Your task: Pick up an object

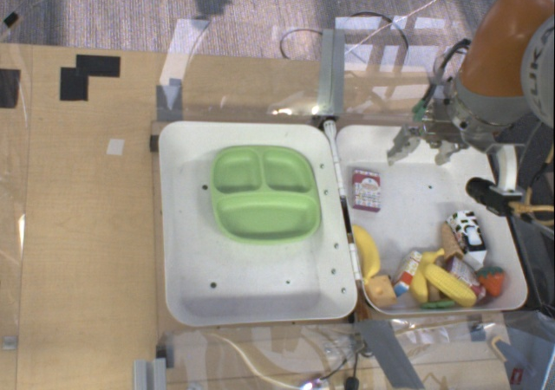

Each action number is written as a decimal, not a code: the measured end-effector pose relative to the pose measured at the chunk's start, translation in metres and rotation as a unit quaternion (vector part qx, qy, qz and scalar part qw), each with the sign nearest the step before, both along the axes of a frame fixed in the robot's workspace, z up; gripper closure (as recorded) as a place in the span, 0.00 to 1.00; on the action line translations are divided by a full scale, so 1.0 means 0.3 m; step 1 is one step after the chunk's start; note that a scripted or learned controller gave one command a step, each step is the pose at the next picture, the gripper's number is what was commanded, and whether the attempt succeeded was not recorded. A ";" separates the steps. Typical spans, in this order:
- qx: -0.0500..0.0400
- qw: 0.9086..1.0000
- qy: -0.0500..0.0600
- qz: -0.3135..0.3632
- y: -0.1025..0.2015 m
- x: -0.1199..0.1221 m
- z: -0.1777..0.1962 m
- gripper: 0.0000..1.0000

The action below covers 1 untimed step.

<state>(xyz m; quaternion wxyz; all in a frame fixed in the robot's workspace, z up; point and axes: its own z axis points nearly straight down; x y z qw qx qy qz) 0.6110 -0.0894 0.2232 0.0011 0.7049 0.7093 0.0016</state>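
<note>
The gripper hangs at the upper right of the frame, over the top of the right bin, its fingers spread open with nothing between them. Just below and left of it a small red card lies flat. Toys crowd that bin's lower right. A green plate sits in the left bin.

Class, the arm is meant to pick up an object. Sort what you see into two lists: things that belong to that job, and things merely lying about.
Belongs to the job:
gripper, above the right bin
small red card packet
banana
black-and-white toy
heap of toy food

Just lying about:
green divided plate in the left bin
cables
</note>
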 end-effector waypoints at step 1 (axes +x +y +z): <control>0.000 1.000 -0.001 -0.028 0.002 0.157 -0.147 0.00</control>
